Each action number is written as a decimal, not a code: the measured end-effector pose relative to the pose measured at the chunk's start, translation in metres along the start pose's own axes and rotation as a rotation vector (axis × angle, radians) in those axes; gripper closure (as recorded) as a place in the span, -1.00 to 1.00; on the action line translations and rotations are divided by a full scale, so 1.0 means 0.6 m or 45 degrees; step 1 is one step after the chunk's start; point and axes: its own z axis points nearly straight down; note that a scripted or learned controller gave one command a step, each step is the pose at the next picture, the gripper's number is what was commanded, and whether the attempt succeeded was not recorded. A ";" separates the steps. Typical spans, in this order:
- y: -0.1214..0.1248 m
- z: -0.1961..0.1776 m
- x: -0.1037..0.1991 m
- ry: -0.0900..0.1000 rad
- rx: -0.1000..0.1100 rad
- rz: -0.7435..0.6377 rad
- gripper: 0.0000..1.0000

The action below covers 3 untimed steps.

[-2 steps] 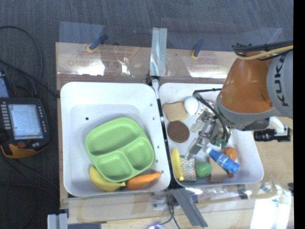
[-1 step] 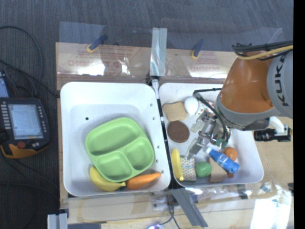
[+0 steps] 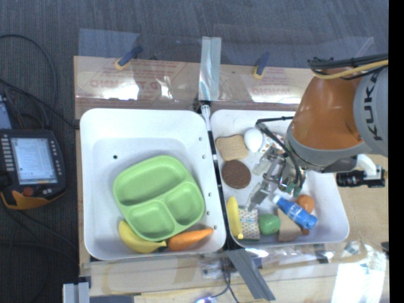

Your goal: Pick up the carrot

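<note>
The arm (image 3: 328,115) reaches over the right bin (image 3: 334,232). In the left bin (image 3: 101,169) lies a green divided plate (image 3: 159,196). The carrot (image 3: 189,238) lies at its near right edge, beside a banana (image 3: 136,238). The tool (image 3: 273,178) hangs open, holding nothing.

Just one camera here, mounted above the surface (image 3: 145,84) and looking down at a slight slant. It's far enough back to fit both white bins (image 3: 101,131) mid-frame, with floor along the top and the arm (image 3: 328,118) coming in from the right.
</note>
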 end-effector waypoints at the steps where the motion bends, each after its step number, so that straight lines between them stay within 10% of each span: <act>1: 0.000 0.000 0.000 0.000 0.000 0.000 -1.00; 3: 0.000 0.000 0.000 0.000 0.000 0.000 -1.00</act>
